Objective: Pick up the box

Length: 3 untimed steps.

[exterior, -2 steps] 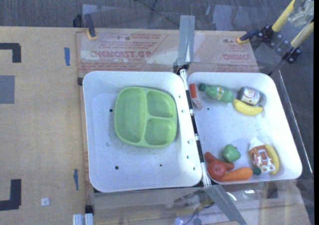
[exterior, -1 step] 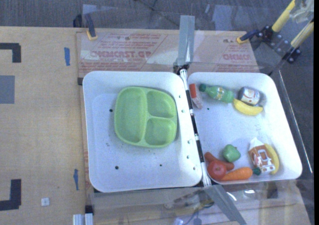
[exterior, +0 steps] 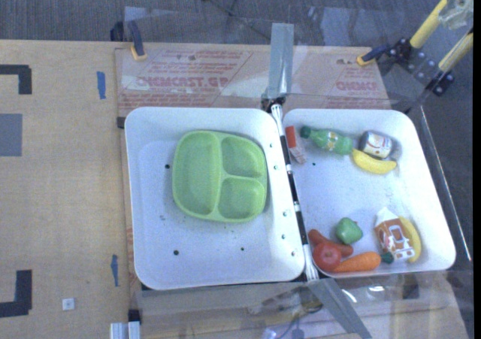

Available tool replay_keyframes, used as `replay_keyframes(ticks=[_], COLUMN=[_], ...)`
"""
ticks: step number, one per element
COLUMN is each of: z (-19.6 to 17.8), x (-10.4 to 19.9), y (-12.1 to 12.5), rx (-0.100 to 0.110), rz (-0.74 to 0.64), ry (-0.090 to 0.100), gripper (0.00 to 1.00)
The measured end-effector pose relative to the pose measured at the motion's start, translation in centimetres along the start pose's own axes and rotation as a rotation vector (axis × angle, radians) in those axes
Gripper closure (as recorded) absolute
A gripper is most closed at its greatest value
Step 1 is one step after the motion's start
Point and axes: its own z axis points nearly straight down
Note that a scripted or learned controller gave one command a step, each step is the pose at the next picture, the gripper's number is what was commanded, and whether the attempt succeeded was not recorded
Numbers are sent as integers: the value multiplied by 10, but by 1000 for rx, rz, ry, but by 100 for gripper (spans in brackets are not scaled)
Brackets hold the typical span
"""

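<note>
Two bins, contents undisturbed: box not yet picked.

We list, by size: left bin [exterior: 150, 255] bearing a green divided plate [exterior: 220, 175]; right bin [exterior: 421, 180] holding a green bottle [exterior: 328, 140], a carrot [exterior: 358, 262], a banana [exterior: 373, 162], a can [exterior: 376, 144], a tomato [exterior: 327, 255], a green pepper [exterior: 348, 230]. The box [exterior: 391, 238], orange and white, rests near the right bin's near right corner, beside a second banana [exterior: 412, 234]. We find no gripper on it and cannot tell its finger state; we judge the whole task remains.
</note>
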Motion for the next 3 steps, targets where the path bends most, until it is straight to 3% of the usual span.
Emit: replay_keyframes(ticks=[1,2,3], z=[0,-10,-20], x=[0,2,4], y=[0,2,3], rx=[0,-5,-11], rz=[0,-3,-7], ry=[0,-3,-7], gripper=[0,100,100])
